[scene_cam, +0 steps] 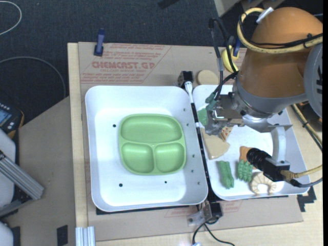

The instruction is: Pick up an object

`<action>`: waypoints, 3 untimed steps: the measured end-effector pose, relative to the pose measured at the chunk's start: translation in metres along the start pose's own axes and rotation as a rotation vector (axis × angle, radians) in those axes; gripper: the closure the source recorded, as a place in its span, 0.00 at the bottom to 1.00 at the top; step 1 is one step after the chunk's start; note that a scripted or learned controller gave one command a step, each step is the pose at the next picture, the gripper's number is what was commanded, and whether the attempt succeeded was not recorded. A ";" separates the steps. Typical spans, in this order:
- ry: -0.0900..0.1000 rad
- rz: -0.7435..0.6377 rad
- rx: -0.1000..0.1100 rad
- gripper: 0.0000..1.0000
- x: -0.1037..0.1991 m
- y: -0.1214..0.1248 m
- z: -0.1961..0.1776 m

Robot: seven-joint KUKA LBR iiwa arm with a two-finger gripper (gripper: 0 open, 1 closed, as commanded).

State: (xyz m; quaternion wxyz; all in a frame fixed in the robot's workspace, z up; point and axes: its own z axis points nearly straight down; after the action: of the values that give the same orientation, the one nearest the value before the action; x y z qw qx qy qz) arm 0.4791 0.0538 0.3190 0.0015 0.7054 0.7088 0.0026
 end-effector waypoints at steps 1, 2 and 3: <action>0.004 -0.003 -0.012 1.00 0.069 0.002 -0.140; -0.004 0.007 0.016 1.00 0.060 0.031 0.006; -0.001 0.005 0.005 1.00 0.061 0.032 -0.011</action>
State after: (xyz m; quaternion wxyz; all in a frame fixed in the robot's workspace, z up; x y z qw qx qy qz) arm 0.5104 0.1146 0.3300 0.0000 0.7073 0.7069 0.0003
